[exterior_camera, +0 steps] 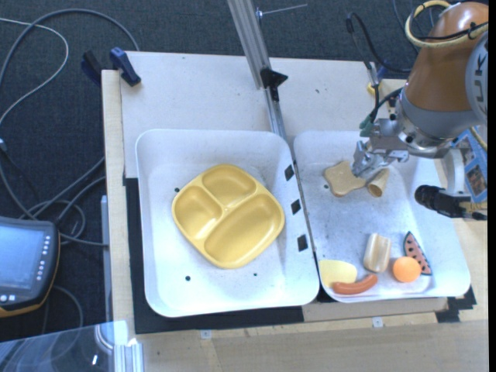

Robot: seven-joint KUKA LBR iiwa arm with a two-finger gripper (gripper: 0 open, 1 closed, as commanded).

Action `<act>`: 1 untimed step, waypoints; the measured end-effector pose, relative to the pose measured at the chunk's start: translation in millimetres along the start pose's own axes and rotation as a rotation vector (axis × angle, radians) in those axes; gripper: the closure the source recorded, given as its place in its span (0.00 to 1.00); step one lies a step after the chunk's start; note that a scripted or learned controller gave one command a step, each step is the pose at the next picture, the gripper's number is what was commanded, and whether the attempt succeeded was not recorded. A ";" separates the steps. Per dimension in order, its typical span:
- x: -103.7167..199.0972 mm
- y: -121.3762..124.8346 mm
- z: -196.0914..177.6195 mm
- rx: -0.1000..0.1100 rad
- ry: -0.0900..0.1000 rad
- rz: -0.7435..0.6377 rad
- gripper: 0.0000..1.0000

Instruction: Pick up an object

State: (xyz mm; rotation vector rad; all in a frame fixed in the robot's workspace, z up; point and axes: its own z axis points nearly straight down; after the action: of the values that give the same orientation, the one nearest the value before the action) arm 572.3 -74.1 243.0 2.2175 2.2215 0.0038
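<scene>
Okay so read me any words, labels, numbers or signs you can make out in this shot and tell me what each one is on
"K", part of a larger marking cut off at the picture's edge, on the grey arm.
Screen of the handheld device beside the bench: too blurred to read.
Nothing legible on the yellow divided plate, the bins or the toy food.

**Colours across the two bins**

The surface (201, 84) is pale cream, and both bins are white with fine dark speckles. The left bin (155, 161) carries a mustard-yellow divided plate (228, 215). In the right bin (325, 208), toward 5 o'clock, lie a pale yellow piece (338, 270), a red-orange sausage (355, 286), a tan cylinder (377, 252), an orange ball (406, 270) and a red watermelon slice (415, 253) dotted with dark seeds. A tan flat piece (342, 179) sits by the grey end effector (370, 163).
</scene>
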 end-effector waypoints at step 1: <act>39.5 -20.8 0.7 0.007 0.003 -0.003 1.00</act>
State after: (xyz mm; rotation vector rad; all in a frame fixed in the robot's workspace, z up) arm 551.5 -34.6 242.3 2.2196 2.2295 -0.0007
